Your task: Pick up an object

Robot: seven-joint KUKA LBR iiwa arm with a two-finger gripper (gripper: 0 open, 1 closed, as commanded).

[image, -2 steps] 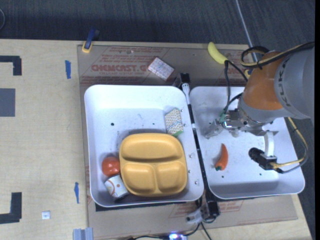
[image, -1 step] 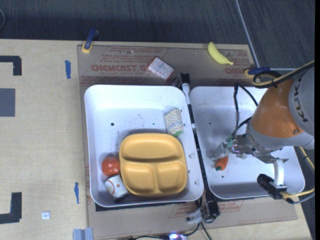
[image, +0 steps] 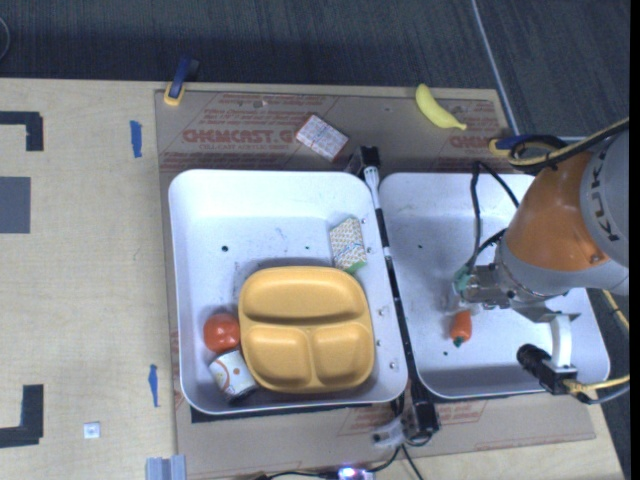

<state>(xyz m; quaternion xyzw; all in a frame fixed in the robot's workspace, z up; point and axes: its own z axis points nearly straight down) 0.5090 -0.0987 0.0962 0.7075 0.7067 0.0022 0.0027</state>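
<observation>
A small orange carrot-shaped toy (image: 460, 326) with a green tip lies in the right bin (image: 430, 218), near its middle. My gripper (image: 478, 290) hangs just above and slightly right of it, under the orange wrist band, and nothing shows in its grasp. In the left bin (image: 200, 218) a yellow divided tray (image: 305, 326) fills the front half. A red tomato (image: 220, 330) and a small white and orange can (image: 232, 373) sit against the tray's left side. A patterned packet (image: 347, 242) leans at the tray's far right corner.
A yellow banana (image: 438, 108) and a patterned small box (image: 321, 136) lie on the cardboard behind the bins. A black fitting (image: 370, 158) sits at the top of the divide between the bins. Cables loop around the arm at the right bin's right edge.
</observation>
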